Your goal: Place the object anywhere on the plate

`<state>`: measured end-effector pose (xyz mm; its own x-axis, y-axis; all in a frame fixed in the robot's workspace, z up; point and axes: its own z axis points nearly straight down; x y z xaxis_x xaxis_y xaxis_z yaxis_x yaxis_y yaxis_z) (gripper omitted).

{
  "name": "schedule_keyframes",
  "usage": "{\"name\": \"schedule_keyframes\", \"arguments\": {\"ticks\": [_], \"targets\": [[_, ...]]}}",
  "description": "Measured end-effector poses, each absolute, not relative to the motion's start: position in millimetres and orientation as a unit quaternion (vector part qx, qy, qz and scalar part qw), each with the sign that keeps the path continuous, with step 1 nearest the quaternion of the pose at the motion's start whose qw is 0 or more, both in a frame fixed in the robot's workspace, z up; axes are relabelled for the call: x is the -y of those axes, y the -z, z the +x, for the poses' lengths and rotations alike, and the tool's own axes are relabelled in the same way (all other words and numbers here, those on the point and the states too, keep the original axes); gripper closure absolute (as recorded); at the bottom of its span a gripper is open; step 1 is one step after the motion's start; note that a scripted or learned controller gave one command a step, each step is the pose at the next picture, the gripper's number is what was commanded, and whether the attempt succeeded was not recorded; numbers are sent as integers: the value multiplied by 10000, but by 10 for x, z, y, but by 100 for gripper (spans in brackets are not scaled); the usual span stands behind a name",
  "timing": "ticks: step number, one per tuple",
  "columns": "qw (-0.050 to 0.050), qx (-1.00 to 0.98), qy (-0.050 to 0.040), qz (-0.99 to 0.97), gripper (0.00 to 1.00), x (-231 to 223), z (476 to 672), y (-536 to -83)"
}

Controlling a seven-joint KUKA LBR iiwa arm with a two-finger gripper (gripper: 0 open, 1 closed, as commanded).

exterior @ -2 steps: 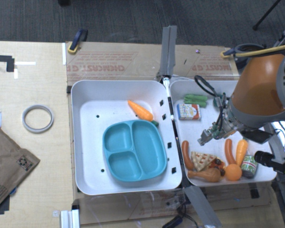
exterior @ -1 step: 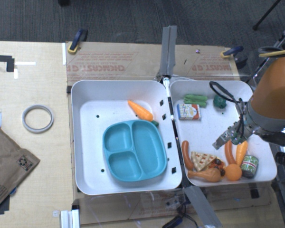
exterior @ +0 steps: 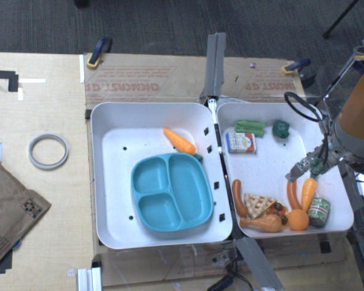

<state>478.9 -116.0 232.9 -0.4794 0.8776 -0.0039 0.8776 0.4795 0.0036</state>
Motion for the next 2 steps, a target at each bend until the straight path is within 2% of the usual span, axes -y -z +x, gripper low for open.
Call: {"name": "schedule_keyframes", "arguments": {"ticks": [1,2], "targets": [[-8,-8677,9,4971,100,654,4964,-1907],[-6,-8948,4,4466,100,1150,4773,-1496]]}}
